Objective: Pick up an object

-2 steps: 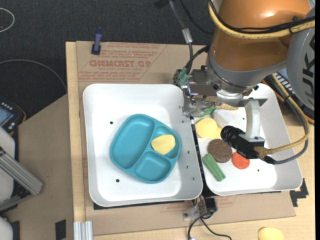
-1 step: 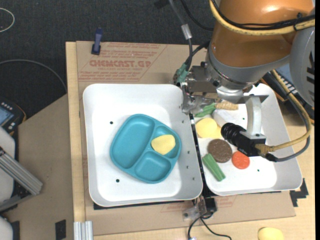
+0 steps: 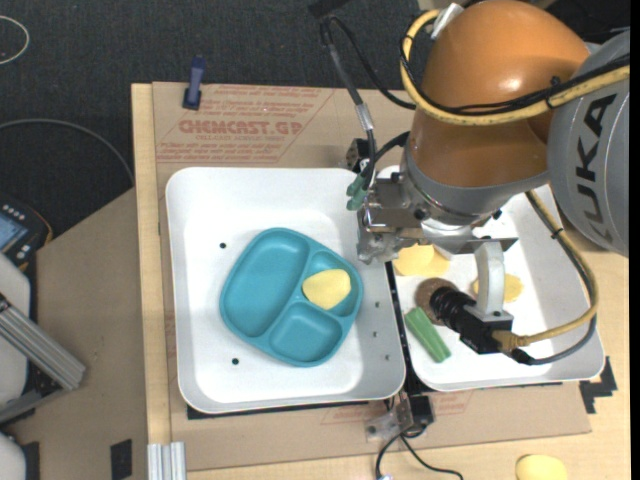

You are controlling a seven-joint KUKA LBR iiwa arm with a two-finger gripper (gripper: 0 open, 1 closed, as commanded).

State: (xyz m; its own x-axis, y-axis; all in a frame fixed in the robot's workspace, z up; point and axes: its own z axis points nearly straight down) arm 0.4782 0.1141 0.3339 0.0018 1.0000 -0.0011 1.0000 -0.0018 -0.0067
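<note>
A blue divided plate (image 3: pixel 285 296) lies in the left bin (image 3: pixel 200 198), with a pale yellow piece (image 3: pixel 326 287) resting in its right compartment. In the right bin (image 3: pixel 565 353) I see a yellow piece (image 3: pixel 420 260), a second yellow piece (image 3: pixel 511 288), a green block (image 3: pixel 427 334) and a brown round thing (image 3: pixel 430 293). My gripper (image 3: pixel 398 230) hangs low over the right bin's left edge, close above the first yellow piece. The bulky wrist hides much of that bin.
The arm's orange and grey body covers the right bin's back half. Behind both bins lies a cardboard sheet bearing a blue clip (image 3: pixel 194 84). A yellow object (image 3: pixel 540 466) sits off the bench at the bottom right.
</note>
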